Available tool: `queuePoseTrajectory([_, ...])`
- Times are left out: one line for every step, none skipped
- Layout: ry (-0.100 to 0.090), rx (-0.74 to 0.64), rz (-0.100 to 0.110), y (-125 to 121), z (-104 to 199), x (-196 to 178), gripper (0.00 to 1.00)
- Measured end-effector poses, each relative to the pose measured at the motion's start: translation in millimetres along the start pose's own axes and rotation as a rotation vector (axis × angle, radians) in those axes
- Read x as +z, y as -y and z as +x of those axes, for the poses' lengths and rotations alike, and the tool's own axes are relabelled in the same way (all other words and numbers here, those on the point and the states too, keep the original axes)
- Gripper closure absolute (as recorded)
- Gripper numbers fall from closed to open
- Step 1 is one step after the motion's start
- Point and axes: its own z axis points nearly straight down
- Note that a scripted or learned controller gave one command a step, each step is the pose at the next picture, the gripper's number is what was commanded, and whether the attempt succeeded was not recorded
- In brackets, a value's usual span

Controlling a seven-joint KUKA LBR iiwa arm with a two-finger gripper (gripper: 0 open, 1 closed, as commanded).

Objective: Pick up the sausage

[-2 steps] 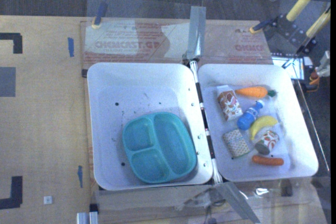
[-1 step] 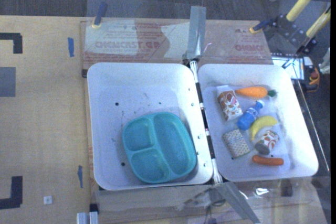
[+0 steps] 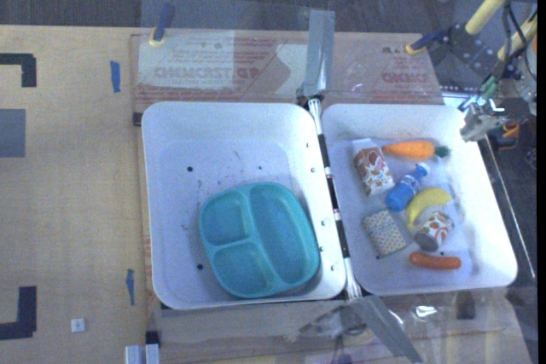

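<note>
The sausage (image 3: 435, 261) is a short red-orange link lying flat near the front edge of the right bin (image 3: 499, 264). It points left to right. Just behind it stands a small red-and-white can (image 3: 436, 229), very close to it or touching. Left of the sausage lies a speckled tan square block (image 3: 383, 232), a little apart from it.
The right bin also holds a banana (image 3: 427, 202), a blue bottle (image 3: 404, 188), a brown-and-white carton (image 3: 373, 170) and a carrot (image 3: 411, 151). The left bin (image 3: 171, 149) holds a teal divided plate (image 3: 256, 239). Cables and a metal fixture (image 3: 482, 117) sit past the right bin's far corner.
</note>
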Motion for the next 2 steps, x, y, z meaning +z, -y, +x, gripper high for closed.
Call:
queuePoseTrajectory([0.004,-0.002,-0.006,-2,0,-12,1.00])
queuePoseTrajectory([0.007,-0.003,-0.011,-3,-1,-23,1.00])
